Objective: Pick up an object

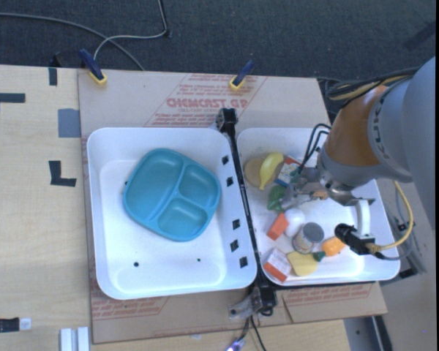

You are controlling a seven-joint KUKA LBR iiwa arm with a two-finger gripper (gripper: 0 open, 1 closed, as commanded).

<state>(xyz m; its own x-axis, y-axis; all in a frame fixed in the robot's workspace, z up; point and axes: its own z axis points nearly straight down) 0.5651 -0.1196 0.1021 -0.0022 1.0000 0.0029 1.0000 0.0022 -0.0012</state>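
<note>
The arm (380,134) leans in from the right, and its bulk covers the far corner of the right bin (384,273), so the wrist hides much of the gripper (301,189); whether it is open or closed, I cannot tell. The tip sits low over the clutter, right at a green item (278,196) and a small colourful box (287,170), just beside the yellow banana-like piece (265,168). Below lie an orange block (277,227), a white lump (295,216), a grey can (308,235) and a yellow wedge (304,263). The left bin (106,269) holds a blue divided plate (173,194).
</note>
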